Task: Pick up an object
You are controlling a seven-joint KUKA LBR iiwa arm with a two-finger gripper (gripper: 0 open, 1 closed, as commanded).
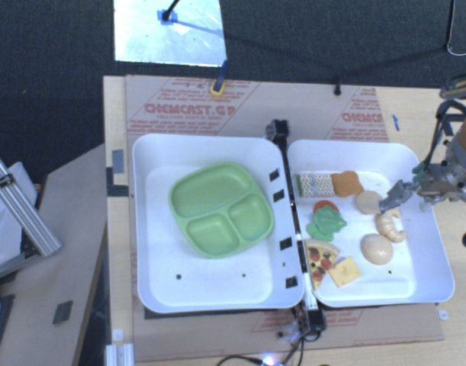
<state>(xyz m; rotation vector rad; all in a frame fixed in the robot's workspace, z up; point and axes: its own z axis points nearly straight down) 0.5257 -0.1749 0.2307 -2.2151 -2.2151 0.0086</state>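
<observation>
1. Camera view from above, slanted: two shallow white bins side by side, left bin (152,280) bearing a green divided plate (221,208), right bin (427,277) bearing a scatter of toy food.
2. Candidates for the pick, all in the right bin: patterned block (314,183) and brown cookie (346,182) near the far wall; red piece (326,207) and green leafy piece (326,223) toward the divider; pizza slice (322,256) and yellow cheese wedge (345,271) near the front; pale round piece (367,202), shrimp (391,226) and egg-shaped piece (376,248) toward the middle.
3. Gripper (393,197) reaching in from the right, poised above the gap between the pale round piece and the shrimp, seemingly just over them. Fingers too small and dark to read; cannot tell whether spread or pressed together, and nothing visible between them.
4. Judged step: approach and descent onto the nearest item, most likely the shrimp or the pale round piece.
5. For a clean try: commit to one target, centre over it before dropping, and open wide enough to straddle it.
6. For the shrimp: close across the narrow body, not along the curve.
7. For the round pieces: grip at the widest part, since smooth domes probably squirt out of an off-centre pinch.
8. Risk: close neighbours here, so a skewed descent may nudge one away or trap two at once.
</observation>
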